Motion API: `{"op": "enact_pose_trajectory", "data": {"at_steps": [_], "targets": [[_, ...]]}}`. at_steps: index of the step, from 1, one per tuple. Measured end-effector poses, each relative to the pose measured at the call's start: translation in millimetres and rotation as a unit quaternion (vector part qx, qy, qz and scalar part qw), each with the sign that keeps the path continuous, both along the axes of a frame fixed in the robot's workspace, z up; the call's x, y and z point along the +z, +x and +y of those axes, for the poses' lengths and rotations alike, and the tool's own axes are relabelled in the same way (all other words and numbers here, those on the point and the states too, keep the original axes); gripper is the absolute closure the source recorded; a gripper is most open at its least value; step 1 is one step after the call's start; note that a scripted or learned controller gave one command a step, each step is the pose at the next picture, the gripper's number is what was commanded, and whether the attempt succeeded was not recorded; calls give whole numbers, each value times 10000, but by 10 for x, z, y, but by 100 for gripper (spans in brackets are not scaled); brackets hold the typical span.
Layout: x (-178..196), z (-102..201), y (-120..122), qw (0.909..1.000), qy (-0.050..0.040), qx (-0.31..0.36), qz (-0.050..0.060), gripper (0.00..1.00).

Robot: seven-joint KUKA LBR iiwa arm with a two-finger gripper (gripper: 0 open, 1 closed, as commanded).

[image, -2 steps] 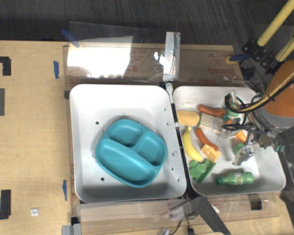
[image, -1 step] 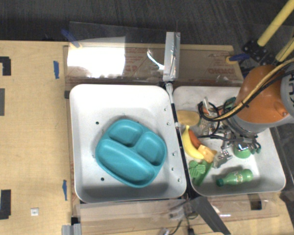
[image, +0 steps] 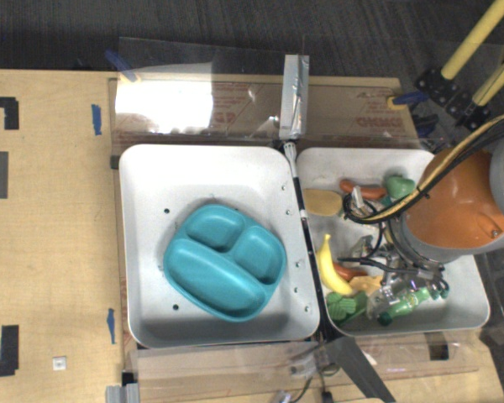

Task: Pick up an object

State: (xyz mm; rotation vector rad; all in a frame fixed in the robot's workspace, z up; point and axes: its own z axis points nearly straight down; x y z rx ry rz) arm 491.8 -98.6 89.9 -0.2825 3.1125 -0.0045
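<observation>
My gripper [image: 385,269] hangs low in the right bin [image: 470,313], its grip state impossible to tell, with the banana [image: 330,267] just left, lying lengthwise front-to-back.

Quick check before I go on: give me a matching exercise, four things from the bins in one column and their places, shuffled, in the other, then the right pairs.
Things:
1. teal divided plate
2. banana
3. tan round piece
4. green bottle

Places:
A. right bin, far left corner
B. left bin, middle
C. right bin, near edge, below the arm
D. right bin, along the left wall, about halfway down

Pairs: 1-B, 2-D, 3-A, 4-C
</observation>
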Motion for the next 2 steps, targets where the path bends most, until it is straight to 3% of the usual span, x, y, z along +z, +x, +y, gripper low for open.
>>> {"op": "enact_pose_trajectory", "data": {"at_steps": [1,2], "targets": [[3,42,-2,9998,-20,220,-7,0],[130,61,37,9997,-22,241,-70,100]]}}
